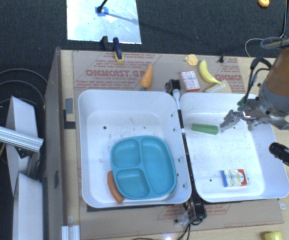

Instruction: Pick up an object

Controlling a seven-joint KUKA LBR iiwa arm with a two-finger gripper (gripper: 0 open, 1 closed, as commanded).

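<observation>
We are seeing a green block (205, 129) lying flat near the top left of the right bin (279, 186). A small red, white and blue box (233, 178) is lying flat near the front of that same bin, well apart from the block.

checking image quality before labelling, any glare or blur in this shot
Camera view: even, soft light; the white bins are bright but not blown out; glare on the shiny metal sheet at top; the gripper looks slightly soft beside the green block; the small carton has unreadable print.
</observation>
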